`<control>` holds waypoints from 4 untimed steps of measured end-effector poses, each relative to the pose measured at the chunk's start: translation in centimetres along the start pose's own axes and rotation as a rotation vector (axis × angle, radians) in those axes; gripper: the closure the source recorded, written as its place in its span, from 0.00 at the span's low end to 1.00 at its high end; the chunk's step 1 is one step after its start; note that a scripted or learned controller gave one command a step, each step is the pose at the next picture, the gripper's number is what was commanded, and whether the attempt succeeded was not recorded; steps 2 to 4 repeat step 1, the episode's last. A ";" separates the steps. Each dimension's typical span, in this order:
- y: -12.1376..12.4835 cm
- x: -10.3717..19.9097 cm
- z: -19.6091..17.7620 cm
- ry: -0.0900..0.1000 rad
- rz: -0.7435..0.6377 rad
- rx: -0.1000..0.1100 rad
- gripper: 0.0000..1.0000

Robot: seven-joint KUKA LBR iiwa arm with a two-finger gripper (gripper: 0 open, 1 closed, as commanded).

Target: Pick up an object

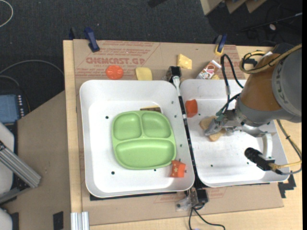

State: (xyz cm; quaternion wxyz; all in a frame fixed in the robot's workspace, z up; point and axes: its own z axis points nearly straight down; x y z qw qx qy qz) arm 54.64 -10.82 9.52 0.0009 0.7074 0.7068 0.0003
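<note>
Camera view: two white bins sit side by side on the cardboard-topped surface (72, 128).

Left bin (91, 143), centre-left of frame:
- Green divided plate (143, 139) lies flat and takes up most of the floor.
- Small orange-red block (178, 168) sits just beside the plate's lower-right corner.
- Brown bit (151, 109) peeks out at the plate's top edge.

Right bin (230, 174), centre-right, looks like the working one:
- Orange block (191, 107) sits near its upper-left wall.
- Upper tan piece (207, 124) and lower tan piece (216, 136) lie mid-bin, close together.
- Items lie loose and apart, prob. so one can be taken w/o dragging its neighbours.

Above the bins, on the bare surface, are an orange disc (114, 72), a yellow lump (143, 73), a yellow wedge (184, 61) and a small carton (207, 71). They look parked out of play.

Arm (261, 92) enters from the frame's right, w/ its orange band over the right bin's upper-right part and the wrist bent down toward frame left. Hand (219, 127) sits low by the bin floor, right at the two tan pieces, prob. the target. Can't tell whether it's apart, together or clamped on either piece; the wrist hides too much.
</note>
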 end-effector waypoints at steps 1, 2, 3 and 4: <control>-1.6 9.0 -9.5 0.003 -0.010 -0.006 1.00; -1.6 9.0 -9.5 0.003 -0.010 -0.006 1.00; -1.6 9.0 -9.5 0.003 -0.010 -0.006 1.00; -1.6 9.0 -9.5 0.003 -0.010 -0.006 1.00</control>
